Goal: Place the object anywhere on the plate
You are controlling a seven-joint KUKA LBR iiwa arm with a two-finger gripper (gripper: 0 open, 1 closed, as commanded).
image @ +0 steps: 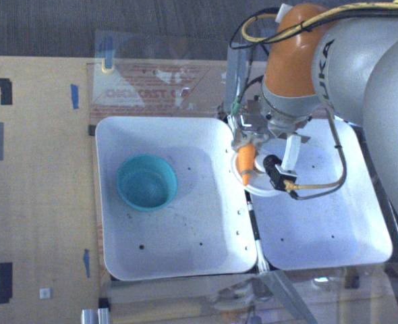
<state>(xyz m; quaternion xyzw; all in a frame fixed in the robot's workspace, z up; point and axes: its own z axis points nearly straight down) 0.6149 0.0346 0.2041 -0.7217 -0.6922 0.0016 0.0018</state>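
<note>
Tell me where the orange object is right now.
The orange carrot-like object hangs just below the gripper, at the left edge of the right bin, over the rim of the white plate.

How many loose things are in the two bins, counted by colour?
Teal: 1, the bowl in the left bin
Orange: 1, the carrot-like object by the gripper
White: 1, the plate in the right bin
Total: 3
</note>
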